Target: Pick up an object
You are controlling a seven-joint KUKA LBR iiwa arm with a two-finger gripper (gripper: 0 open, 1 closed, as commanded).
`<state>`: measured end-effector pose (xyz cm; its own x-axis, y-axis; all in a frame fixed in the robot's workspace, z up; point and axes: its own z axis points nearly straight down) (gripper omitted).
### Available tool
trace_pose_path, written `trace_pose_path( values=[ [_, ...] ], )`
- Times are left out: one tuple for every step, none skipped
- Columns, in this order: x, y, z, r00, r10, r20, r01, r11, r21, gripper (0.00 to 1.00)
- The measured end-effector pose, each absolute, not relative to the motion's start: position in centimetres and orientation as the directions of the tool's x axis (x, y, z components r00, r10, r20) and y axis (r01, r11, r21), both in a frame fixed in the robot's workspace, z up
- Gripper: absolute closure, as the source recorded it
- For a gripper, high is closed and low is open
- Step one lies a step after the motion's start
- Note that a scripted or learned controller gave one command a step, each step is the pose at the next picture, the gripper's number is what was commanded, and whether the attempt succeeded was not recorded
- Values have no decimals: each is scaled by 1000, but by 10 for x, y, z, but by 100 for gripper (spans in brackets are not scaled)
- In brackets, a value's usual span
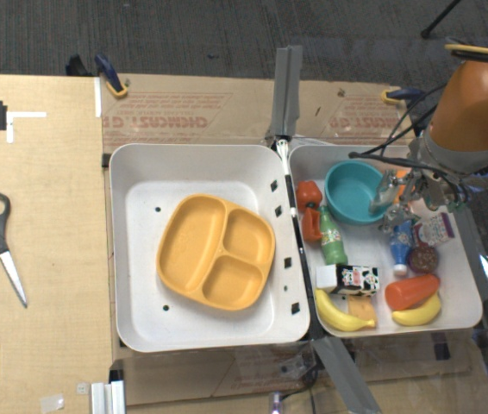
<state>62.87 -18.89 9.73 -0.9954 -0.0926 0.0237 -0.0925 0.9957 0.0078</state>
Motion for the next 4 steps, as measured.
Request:
trace_pose_path(
  values=[
    [630, -189, 97, -996, -92, 16, -92, 996, 6, 0],
    [629, -188, 102, -995, -92, 24, -92, 996, 10, 100],
    [580, -155, 98, -986, -165, -14, -165, 986, -5, 100],
    [576, -153, 90, -986, -166, -2, -166, 986, 0, 0]
  ],
)
